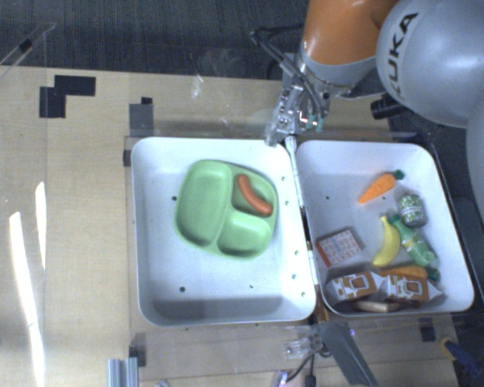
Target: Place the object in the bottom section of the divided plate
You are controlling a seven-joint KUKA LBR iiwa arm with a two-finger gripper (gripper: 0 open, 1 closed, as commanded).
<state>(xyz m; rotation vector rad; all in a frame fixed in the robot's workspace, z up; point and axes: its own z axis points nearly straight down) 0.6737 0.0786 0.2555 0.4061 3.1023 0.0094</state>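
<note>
A green divided plate (218,208) lies in the left bin (157,248). An orange-red sausage (253,194) rests in the plate's upper right section. The plate's large left section and its bottom section hold nothing. My gripper (289,121) hangs above the far end of the wall between the two bins, up and to the right of the plate. Nothing is visible between its fingers.
The right bin (339,172) holds a toy carrot (378,187), a small can (410,209), a banana (386,243), a green item (420,251), a waffle-like tile (340,246) and printed cartons (383,286) along its near wall. The grey arm (436,47) fills the upper right.
</note>
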